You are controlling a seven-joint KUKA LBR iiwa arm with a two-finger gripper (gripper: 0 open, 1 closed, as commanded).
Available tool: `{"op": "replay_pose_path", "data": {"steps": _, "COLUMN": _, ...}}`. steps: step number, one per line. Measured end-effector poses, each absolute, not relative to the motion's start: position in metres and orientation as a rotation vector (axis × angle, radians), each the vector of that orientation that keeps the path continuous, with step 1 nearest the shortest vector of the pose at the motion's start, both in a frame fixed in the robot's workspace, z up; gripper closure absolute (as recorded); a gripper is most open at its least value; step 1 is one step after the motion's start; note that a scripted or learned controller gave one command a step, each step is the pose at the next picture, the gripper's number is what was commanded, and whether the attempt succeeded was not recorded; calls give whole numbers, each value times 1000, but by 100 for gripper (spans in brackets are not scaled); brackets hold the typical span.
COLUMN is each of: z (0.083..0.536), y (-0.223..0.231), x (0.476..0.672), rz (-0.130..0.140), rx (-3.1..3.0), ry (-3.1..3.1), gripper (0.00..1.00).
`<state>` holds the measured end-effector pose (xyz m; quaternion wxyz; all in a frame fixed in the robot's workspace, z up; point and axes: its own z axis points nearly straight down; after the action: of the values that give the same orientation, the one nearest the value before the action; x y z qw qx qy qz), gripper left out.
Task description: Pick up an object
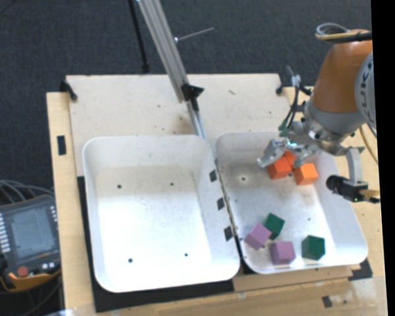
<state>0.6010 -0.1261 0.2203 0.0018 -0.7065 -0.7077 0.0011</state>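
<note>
Where the end effector (pixel 284 153) hangs, grip state unclear, an orange block (pixel 280 165) lies just beneath.

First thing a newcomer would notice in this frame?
The grey arm with its orange band reaches in from the right, its gripper low over two orange blocks, one at its tip and one just right of it, near the back of the right bin. Toward that bin's front lie two purple and two green blocks. The left bin shows just its speckled white floor.
</note>
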Motion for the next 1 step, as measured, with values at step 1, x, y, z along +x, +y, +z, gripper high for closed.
{"op": "replay_pose_path", "data": {"steps": 1, "z": 223, "y": -126, "x": 602, "rz": -2, "rx": -2220, "ry": -2223, "gripper": 0}}
